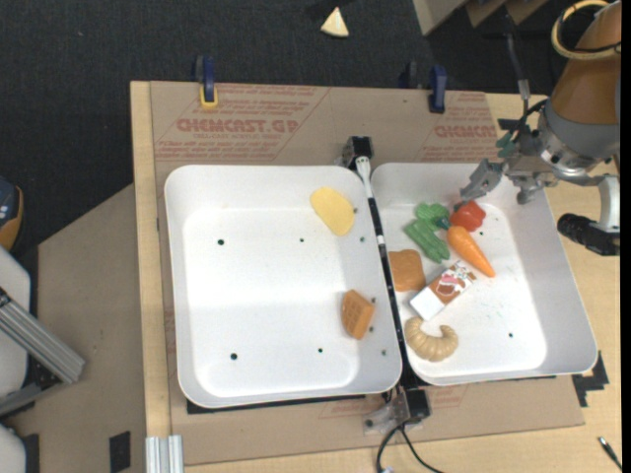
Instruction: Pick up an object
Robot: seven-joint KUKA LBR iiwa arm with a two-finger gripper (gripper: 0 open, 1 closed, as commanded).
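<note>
Nearest the camera, a pale curled croissant point(433, 340) lies by the near edge of the right bin point(552, 304). From the claw point(503, 173) outward: it hangs over that bin's far edge, its grey fingers splayed apart with nothing between them. Just beside and below it sits a small red tomato-like piece point(469, 215), touching a green leafy vegetable point(426, 228) and the thick end of an orange carrot point(469, 249). Further toward the near edge lie a tan bread chunk point(405, 268) and a small printed box point(445, 292). The left bin point(207, 313) holds a smooth yellow oval point(333, 210) and a brown crusty piece point(357, 314). The risk, I judge, is crowding: the rounded, glossy toys touch, so closing fingers may nudge one aside or squeeze it out
</note>
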